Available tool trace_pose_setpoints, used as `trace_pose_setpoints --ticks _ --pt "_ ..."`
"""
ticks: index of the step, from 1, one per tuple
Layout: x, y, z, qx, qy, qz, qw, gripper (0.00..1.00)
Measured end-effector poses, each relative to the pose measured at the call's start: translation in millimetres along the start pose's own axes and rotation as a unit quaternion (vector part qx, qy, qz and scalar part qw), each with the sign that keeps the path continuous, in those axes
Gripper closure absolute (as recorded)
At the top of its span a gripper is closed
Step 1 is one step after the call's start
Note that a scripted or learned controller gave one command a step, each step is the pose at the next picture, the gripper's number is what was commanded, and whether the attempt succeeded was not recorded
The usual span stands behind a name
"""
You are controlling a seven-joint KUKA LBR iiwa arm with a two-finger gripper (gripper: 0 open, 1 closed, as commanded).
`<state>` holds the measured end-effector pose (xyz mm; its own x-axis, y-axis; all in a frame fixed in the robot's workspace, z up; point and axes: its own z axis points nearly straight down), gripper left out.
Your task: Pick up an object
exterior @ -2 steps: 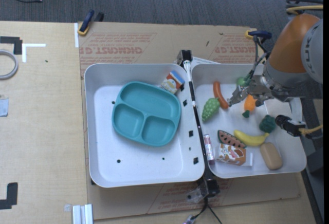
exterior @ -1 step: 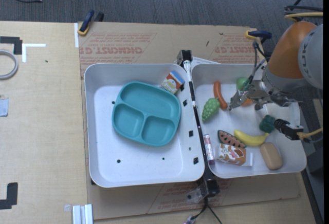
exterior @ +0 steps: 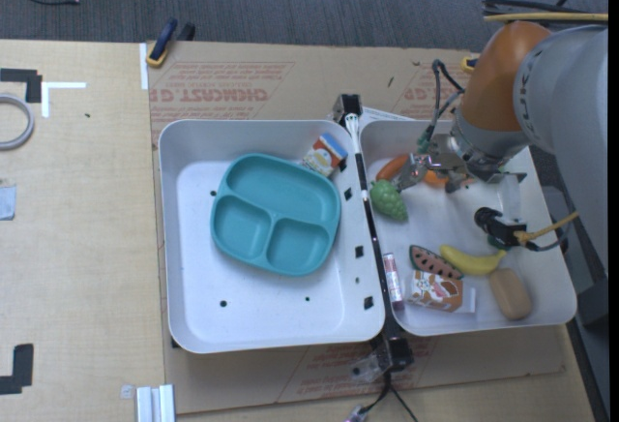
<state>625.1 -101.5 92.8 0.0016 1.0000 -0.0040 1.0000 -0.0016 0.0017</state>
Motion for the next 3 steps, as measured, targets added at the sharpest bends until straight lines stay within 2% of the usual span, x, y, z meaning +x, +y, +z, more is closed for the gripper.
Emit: trace_pose_setpoints --ticks 1,2,3 --pt "-34.9 -109.6 0.7 0.001 0.002 0.001 1.0000 0.00" --pt "-35.3 -108.8 -9.1 0.000 0.002 0.003 1.0000 1.00" --pt "22.7 -125.0 -138.5 0.000 0.002 -0.001 1.0000 1.00"
